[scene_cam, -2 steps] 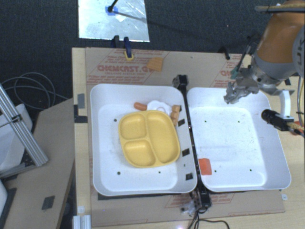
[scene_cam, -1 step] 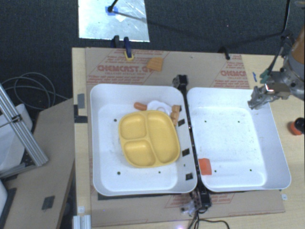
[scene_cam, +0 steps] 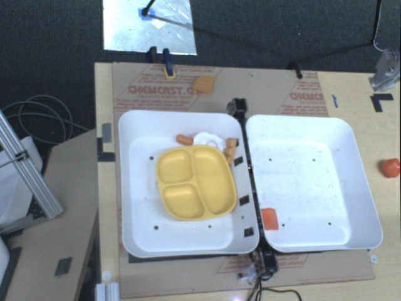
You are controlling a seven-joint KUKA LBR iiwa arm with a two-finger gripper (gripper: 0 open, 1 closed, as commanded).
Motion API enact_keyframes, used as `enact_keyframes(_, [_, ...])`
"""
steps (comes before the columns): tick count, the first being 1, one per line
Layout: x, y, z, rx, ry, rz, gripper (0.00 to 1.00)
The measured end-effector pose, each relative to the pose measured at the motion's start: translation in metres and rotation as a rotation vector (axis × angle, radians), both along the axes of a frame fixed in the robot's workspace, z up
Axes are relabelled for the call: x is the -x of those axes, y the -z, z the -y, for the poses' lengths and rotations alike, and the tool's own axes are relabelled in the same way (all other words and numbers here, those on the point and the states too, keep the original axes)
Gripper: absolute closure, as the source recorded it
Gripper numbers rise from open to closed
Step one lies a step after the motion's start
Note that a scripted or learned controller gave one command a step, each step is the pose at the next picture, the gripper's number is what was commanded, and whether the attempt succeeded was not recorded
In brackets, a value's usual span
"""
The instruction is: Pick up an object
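Note:
The left white bin [scene_cam: 135, 168] holds a yellow plate [scene_cam: 195, 184] with three compartments, lying flat in the bin's middle. Just behind the plate lie a small orange sausage-shaped piece [scene_cam: 185, 140], a white rounded object [scene_cam: 208, 140] partly hidden by the plate's rim, and a small tan piece [scene_cam: 230, 147] near the bin's right wall. In the right white bin [scene_cam: 351, 168] a red-orange block [scene_cam: 269, 218] rests at the near left corner.
A red-orange object [scene_cam: 390, 167] lies on the bench right of the right bin. A tan piece [scene_cam: 203, 84] sits on the cardboard behind the left bin. A grey metal part [scene_cam: 385, 71] shows at the upper right edge. Black clips [scene_cam: 238, 107] join the bins.

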State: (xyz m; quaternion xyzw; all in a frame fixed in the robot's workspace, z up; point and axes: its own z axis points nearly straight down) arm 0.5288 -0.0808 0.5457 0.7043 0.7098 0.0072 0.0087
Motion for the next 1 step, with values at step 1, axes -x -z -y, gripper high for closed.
enact_keyframes(1, [-0.0002, 0.0103, 0.0007, -0.001, 0.003, -0.019, 0.00])
